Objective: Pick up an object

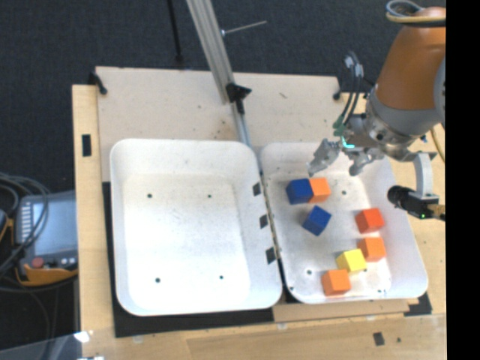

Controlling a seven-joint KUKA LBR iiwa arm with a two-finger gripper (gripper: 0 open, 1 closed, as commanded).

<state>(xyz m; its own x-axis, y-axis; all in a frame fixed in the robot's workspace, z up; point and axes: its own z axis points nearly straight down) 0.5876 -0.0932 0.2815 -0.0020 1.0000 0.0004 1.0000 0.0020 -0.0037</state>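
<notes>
With our gripper (pixel 341 158) spread and empty above the right bin's (pixel 401 276) far end, we should descend squarely over the orange cube (pixel 321 188), clear of its touching blue cube (pixel 299 191).

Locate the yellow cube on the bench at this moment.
In the camera view, the yellow cube lies in the right-hand bin, near its front edge, wedged between two orange cubes: one up to its right, one down to its left.

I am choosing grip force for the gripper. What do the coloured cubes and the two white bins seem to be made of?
Blue cubes and orange cubes: probably painted wood or hard plastic, judging by flat matte faces and sharp edges. The yellow cube looks alike. White bins: likely moulded plastic, smooth, with rounded corners.
</notes>
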